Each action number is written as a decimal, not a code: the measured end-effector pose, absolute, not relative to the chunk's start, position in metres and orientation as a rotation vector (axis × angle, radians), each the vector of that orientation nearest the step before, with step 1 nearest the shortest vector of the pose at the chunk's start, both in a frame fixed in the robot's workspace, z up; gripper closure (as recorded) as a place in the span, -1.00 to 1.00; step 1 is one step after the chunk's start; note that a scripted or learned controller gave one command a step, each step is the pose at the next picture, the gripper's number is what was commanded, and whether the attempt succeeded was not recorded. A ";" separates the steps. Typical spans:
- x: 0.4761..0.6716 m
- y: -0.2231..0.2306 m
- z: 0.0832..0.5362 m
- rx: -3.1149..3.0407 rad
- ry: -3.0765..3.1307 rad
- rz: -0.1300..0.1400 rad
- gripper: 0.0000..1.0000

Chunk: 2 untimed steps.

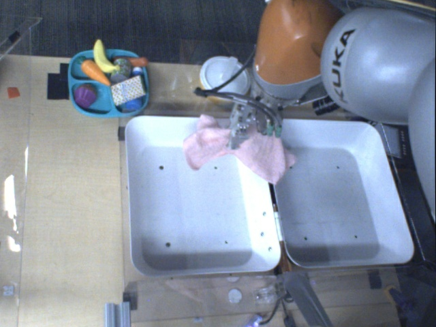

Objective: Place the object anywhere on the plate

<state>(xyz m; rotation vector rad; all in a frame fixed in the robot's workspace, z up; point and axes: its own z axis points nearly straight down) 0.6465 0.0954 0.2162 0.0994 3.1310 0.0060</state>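
A pink cloth (262, 157) hangs spread over the back right corner of the left bin (197, 244) and across the divider onto the right bin (347, 237). My gripper (238, 133) comes down from the orange wrist onto the cloth's top edge. Its fingers are shut on a bunched fold of the cloth, which droops away to both sides. The blue sectioned plate (102, 113) sits on the bench at the far left back, well left of the gripper. It holds a toy banana (102, 56), a carrot (94, 72), a purple piece (85, 95) and a patterned block (129, 89).
A white cup (219, 73) stands behind the left bin, just left of the wrist. The big grey arm covers the back right of the scene. Bare wooden bench lies left of the bins and in front of the plate.
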 end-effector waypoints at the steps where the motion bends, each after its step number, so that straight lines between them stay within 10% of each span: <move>1: 0.645 0.148 0.224 -0.007 3.131 0.007 1.00; 2: 0.645 0.148 0.225 -0.007 3.131 0.007 -1.00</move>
